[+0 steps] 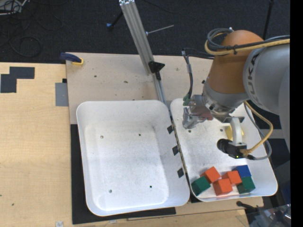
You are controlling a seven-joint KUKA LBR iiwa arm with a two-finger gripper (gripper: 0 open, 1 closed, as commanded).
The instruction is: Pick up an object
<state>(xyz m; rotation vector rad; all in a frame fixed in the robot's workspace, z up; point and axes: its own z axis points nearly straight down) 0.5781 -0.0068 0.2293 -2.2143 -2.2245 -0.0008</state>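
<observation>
Several small blocks lie clustered in the near corner of the right bin (pixel 265 186): an orange block (pixel 212 174), a second orange block (pixel 233 177), a third orange block (pixel 222 187), a green block (pixel 201 185), another green block (pixel 246 186) and a blue block (pixel 244 170). My gripper (pixel 191 119) hangs over the far left part of the right bin, close to the divider between the bins. It is well away from the blocks, and I see nothing in it.
The left bin (pixel 123 155) is bare white with a few dark specks. A slanted aluminium rail (pixel 140 37) rises behind the bins. A blue-and-yellow clamp (pixel 71 58) sits at the bench's far left corner. My bulky arm (pixel 246 74) overhangs the right bin's far side.
</observation>
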